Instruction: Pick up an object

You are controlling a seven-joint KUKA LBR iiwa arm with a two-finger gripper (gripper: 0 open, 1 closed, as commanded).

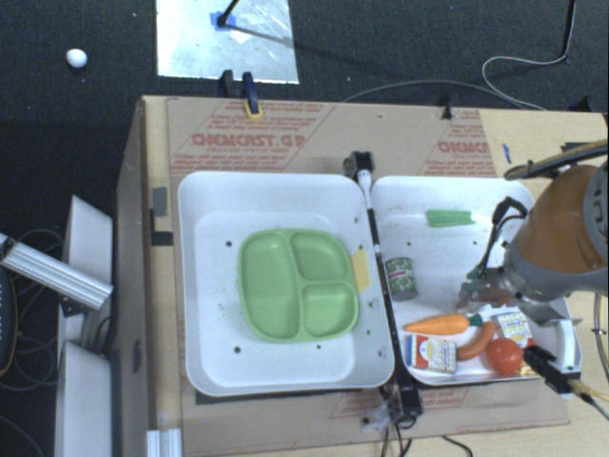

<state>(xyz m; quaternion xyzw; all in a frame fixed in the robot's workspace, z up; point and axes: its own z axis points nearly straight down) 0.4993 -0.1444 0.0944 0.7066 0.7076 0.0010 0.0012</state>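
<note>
The right bin [419,198] holds a flat green bar [447,218] at the back and a small green-labelled can [401,278] by its left wall. An orange carrot [438,325], a brown sausage [475,342], a red tomato [504,355] and a white-and-red carton [433,353] lie together at its front. A small labelled packet [512,324] sits beside the tomato. My gripper [474,291] hangs low over the front right of this bin, just above the carrot's tip and the sausage. Nothing can be seen held in it.
The left bin [209,208] carries a green divided plate [297,285], with a yellow piece [361,270] at its right wall. The grey arm with its orange band [561,231] covers the right bin's right side. Cables trail at the back right.
</note>
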